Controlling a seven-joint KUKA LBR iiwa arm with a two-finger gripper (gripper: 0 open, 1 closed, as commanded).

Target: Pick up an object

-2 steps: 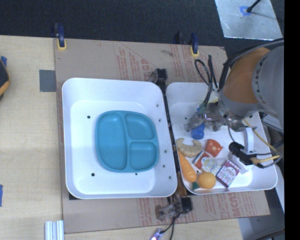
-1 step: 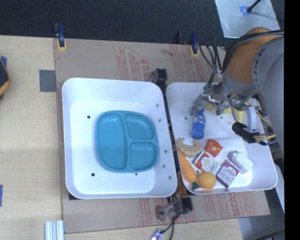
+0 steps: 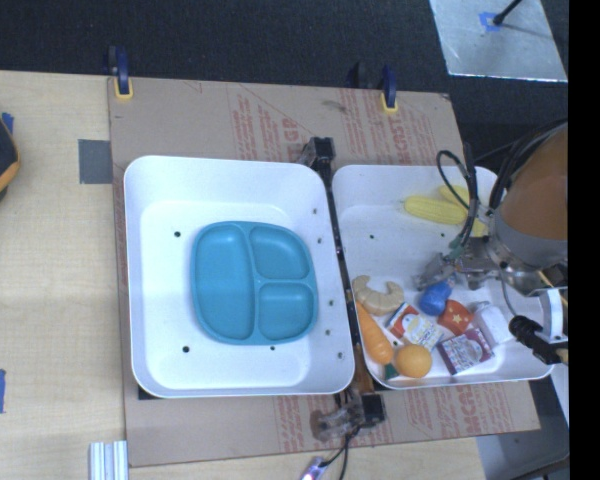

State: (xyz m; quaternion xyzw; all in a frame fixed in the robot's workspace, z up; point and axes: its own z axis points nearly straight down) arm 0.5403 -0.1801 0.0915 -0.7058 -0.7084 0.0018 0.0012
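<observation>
White bins sit side by side: the left bin bears a blue divided plate, the right bin toy food. The grey arm hangs over the right bin; whether its gripper grips anything I cannot tell. Beneath lie a corn cob, carrot, orange and blue piece

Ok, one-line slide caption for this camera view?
Arm reaches into the right bin of toy food; blue divided plate sits in the left bin.
</observation>
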